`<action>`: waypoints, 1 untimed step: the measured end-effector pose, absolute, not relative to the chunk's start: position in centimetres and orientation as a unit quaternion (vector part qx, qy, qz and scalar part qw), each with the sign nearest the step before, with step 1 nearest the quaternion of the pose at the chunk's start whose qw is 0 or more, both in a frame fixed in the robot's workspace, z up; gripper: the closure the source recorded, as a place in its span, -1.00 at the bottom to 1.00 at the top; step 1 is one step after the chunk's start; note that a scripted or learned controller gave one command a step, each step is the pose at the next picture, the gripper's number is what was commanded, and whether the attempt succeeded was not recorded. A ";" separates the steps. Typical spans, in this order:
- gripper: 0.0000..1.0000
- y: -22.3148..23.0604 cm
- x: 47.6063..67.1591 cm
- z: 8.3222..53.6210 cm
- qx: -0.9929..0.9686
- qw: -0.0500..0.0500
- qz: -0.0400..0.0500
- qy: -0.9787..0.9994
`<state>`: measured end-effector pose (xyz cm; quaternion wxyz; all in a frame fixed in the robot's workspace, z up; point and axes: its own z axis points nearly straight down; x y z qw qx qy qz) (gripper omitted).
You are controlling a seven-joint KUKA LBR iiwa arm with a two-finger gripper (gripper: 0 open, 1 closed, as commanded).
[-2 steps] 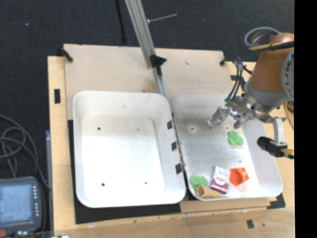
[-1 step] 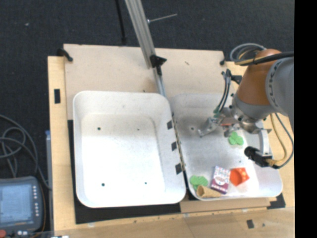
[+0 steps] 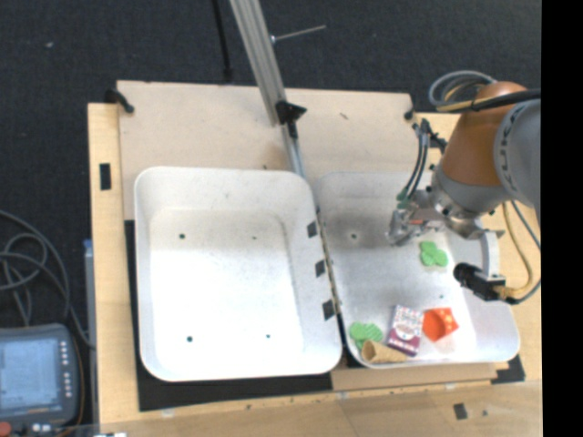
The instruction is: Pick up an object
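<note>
bench (image 3: 209, 116) | wood top | 2 white bins: left bin (image 3: 228, 271), right bin (image 3: 364, 235), touching

Two bins side by side, right bin (image 3: 364, 208) holding toys (image 3: 435, 255), box (image 3: 406, 328) near its front edge

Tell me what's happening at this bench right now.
A grey and orange robot arm reaches in over the right bin, its tool low near the bin's middle, just left of a green object. Nothing is seen held in the tool. Along the bin's near edge lie another green piece, a tan cone, a purple-and-white packet and an orange block. The left bin sits alongside.
</note>
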<state>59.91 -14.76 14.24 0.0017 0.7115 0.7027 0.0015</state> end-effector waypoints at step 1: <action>1.00 -14.7 60.5 18.7 0.707 0.003 0.002 0.707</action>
